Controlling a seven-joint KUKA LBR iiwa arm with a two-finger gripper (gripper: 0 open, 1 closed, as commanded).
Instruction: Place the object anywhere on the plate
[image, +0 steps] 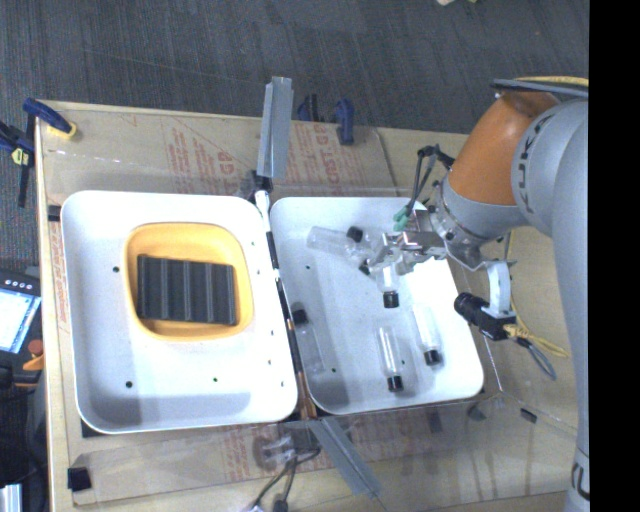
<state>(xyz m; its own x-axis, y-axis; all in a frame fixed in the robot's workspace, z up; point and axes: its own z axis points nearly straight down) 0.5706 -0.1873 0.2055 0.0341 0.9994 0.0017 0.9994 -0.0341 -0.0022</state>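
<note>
A yellow plate (150, 240) lies in the left bin (90, 300), with a dark ribbed block (187, 290) on its middle. Several clear tubes with black caps lie in the right bin (340, 385). One tube (332, 239) is at the upper left, and two others (389, 358) (428, 335) are near the front. A short tube (390, 290) sits just below my gripper (385, 257). The gripper hangs low over the upper middle of the right bin. I cannot make out whether anything is between its fingertips.
A small black piece (298, 316) rests at the right bin's left wall. Blue clamps (343, 118) (48, 117) hold the bench board at the back. A grey bar (274, 130) stands between the bins at the rear. A device with a screen (15, 315) sits at the far left.
</note>
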